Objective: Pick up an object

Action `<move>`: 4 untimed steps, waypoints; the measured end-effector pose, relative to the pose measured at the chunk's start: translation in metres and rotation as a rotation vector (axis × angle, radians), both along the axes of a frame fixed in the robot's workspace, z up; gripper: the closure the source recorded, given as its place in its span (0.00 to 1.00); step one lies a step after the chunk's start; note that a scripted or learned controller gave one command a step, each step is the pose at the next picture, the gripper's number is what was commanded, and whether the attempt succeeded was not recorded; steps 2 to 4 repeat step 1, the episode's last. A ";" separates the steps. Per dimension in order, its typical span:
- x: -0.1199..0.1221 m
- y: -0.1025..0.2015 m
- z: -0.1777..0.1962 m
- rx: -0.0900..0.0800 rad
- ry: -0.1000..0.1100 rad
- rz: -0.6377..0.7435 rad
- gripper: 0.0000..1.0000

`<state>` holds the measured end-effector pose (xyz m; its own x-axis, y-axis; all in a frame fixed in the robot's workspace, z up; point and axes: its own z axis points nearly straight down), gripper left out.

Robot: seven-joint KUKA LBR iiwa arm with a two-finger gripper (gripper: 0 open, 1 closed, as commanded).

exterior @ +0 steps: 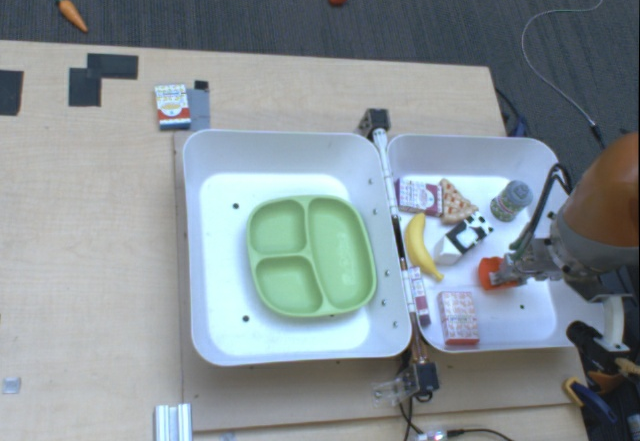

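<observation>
Two shallow white bins are seen side by side on the wooden bench. The left bin (215,229) holds a pale green divided plate (311,256) with three compartments, lying flat near its middle. The right bin (535,324) holds the loose objects.

A small orange-red object (489,274) is seen on the floor of the right bin, toward its right half, directly at the tip of the gripper (512,270). It is compact and blocky, bright orange-red, and partly covered by the gripper on its right side; its exact shape cannot be made out. What is visible appears slightly longer up and down the view than across, though no clear pointing end can be told.

The arm reaches in from the right, its orange band (612,194) visible above the grey wrist. The gripper is placed against the orange-red object, but how far the jaws are spread, and whether the object lies between them, cannot be told.

To the left of it a banana (423,249) is laid with its long axis running roughly up and down the view, curving toward the lower right. Nearby are a black-and-white item (467,231), a pizza slice (456,200), a small carton (418,195), a grey can (512,200) and a red-patterned box (459,317).
</observation>
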<state>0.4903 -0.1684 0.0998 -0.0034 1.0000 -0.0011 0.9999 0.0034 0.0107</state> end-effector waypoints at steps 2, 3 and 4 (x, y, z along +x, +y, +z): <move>-0.002 0.095 0.101 0.002 0.006 0.001 1.00; -0.002 0.095 0.101 0.002 0.006 0.001 1.00; -0.002 0.095 0.101 0.002 0.006 0.001 1.00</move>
